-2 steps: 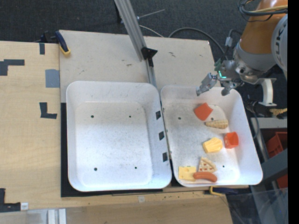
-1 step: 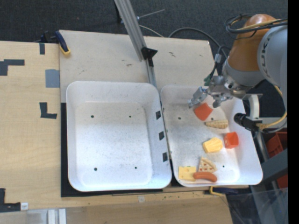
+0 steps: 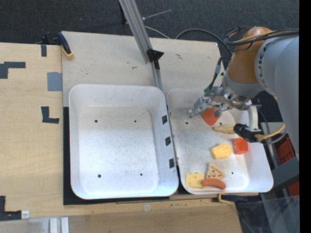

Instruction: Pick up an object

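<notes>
Two shallow white bins sit side by side on the worktop (image 3: 29, 130). The left bin (image 3: 77, 101) shows just four small dark dots on its speckled floor. The right bin (image 3: 181, 130) holds six small toy foods: an orange-red piece (image 3: 210, 117) under the end effector, a tan cone-like piece (image 3: 224, 128) just beside it, a red block (image 3: 240, 145), a yellow wedge (image 3: 221, 151), a yellow block (image 3: 194, 180) at the near edge, and a pizza slice (image 3: 214, 172) with a red sausage (image 3: 213, 183) touching it.

The end effector (image 3: 208, 106) hangs over the far part of the right bin, right above the orange-red piece; its fingers are small and blurred, so whether they are spread or closed on anything cannot be told. The grey arm (image 3: 279, 67) and its orange band (image 3: 245, 57) are cut off at the right and cover that bin's far right corner.

The worktop is pale wood with grey tape marks at left, a dark mat under the bins, a slanted metal pole (image 3: 138, 25), and dark carpet beyond.
</notes>
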`<state>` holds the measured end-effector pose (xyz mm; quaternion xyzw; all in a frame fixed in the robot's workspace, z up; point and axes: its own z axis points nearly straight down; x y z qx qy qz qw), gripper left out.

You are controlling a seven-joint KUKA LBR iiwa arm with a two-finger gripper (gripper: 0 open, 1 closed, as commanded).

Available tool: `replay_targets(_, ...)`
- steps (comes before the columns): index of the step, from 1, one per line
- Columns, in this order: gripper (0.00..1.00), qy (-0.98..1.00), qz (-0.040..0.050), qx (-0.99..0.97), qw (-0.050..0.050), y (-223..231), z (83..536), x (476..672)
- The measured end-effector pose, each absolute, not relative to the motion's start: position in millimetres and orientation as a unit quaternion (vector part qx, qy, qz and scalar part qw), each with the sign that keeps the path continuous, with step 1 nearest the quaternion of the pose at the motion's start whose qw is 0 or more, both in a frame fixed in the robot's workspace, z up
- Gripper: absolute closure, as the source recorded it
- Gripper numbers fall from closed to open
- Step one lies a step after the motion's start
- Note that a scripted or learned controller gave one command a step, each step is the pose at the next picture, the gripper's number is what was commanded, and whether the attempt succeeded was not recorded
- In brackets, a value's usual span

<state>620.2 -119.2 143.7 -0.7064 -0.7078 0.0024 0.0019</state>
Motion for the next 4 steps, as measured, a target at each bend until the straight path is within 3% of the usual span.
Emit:
replay_targets(1,0.0,-0.708,0.0028,-0.707,0.003,-118.2,89.2,618.1)
replay_targets(2,1.0,-0.708,0.0008,-0.706,0.001,-117.6,102.6,619.9)
replay_targets(4,1.0,-0.708,-0.001,-0.707,-0.001,-118.7,209.3,621.9)
